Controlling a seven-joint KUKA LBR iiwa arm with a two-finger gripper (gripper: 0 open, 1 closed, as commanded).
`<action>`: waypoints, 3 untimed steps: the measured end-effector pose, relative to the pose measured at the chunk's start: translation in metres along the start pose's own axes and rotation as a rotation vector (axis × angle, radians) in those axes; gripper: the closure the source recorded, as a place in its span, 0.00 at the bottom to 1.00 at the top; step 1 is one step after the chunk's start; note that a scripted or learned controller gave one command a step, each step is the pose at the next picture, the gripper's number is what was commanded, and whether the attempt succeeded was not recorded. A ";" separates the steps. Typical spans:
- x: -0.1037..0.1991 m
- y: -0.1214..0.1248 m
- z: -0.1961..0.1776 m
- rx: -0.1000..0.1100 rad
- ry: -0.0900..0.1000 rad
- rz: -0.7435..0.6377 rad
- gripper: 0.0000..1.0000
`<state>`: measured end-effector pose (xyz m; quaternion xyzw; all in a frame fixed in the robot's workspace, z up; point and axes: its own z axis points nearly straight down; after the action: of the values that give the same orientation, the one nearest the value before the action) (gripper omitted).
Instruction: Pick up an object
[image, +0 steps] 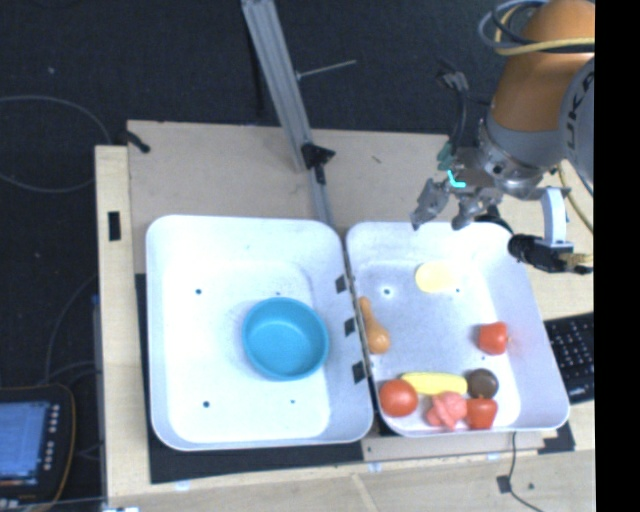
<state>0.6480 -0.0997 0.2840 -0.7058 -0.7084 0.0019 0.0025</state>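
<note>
My gripper (441, 214) hangs over the far edge of the right bin (520, 300), fingers spread open and nothing between them. Below it in that bin lies a pale yellow disc (436, 277). A small red piece (492, 338) sits toward the right wall. An orange carrot-like piece (373, 328) lies along the left wall. At the near end cluster a red tomato (398, 398), a yellow banana (434, 382), a brown round piece (482, 382), a pink piece (447, 410) and another red piece (481, 412).
The left bin (200, 260) holds a blue bowl (286, 338). A grey metal pole (283, 90) slants down to the divide between the bins. A keyboard (572, 350) lies right of the right bin. A tablet screen (28, 440) sits at bottom left.
</note>
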 end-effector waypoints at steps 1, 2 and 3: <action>0.000 0.001 -0.005 -0.008 0.000 -0.001 0.00; 0.000 0.000 0.059 -0.001 -0.004 0.006 0.00; -0.009 0.000 0.121 -0.002 -0.004 0.005 0.00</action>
<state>0.6473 -0.1082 0.1629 -0.7077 -0.7065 0.0026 0.0002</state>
